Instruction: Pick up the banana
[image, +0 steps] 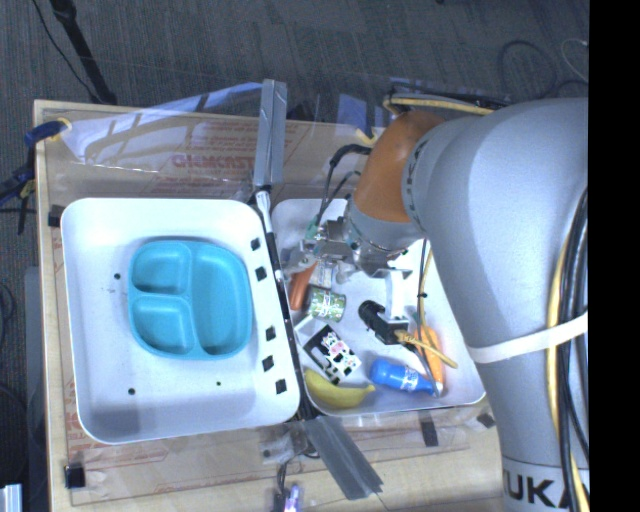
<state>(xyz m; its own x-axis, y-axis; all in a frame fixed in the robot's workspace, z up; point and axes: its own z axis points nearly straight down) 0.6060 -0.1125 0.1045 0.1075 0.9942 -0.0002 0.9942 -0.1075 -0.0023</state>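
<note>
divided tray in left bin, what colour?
Light blue plastic divided tray, clearest in the camera view.

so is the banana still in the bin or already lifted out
In the bin: the banana lies flat at the right bin's near edge, apart from the gripper.

Arm housing (510, 250): smooth light grey, broad and rounded, slightly glossy.
Band above wrist (385, 180): orange, wrapping the narrower segment.
Lettering (545, 487): black "KUK" on the grey shell near the bottom, cut off by the frame.
Seam (530, 338): thin pale line curving across the housing.
Cables: black one (338, 165) looping beside the orange band; yellow one (557, 300) running along the grey body.
Wrist hardware (345, 245): small grey and metallic block below the band.
</note>
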